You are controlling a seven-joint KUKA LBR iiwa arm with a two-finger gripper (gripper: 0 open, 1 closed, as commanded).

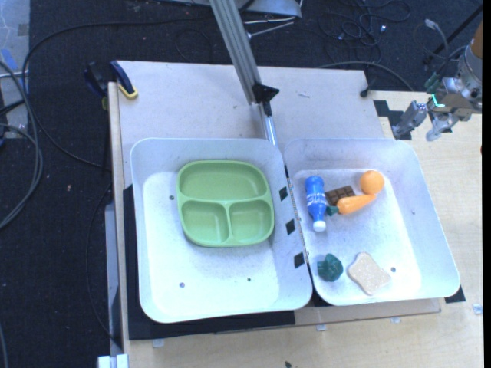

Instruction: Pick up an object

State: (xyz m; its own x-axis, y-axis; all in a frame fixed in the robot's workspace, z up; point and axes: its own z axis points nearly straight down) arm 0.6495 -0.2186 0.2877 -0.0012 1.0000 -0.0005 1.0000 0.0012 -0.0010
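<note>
Hanging beyond the upper right corner of the right bin (430, 205), the pincer (424, 121) spreads its two fingers open and grips nothing. Inside that bin lie a smooth blue bottle (315, 198), a round orange (372, 182), a tapered carrot (357, 203), a green lump (331, 267) and a rough bread slice (370, 273). The left bin (153, 228) carries a green divided plate (226, 203).

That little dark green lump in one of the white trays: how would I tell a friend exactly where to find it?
Start at the right-hand white bin, beside the one that holds the green divided plate. Go to its near edge, left of the slice of bread and below the blue bottle. The dark green lump sits there, the only green thing in that bin.
</note>
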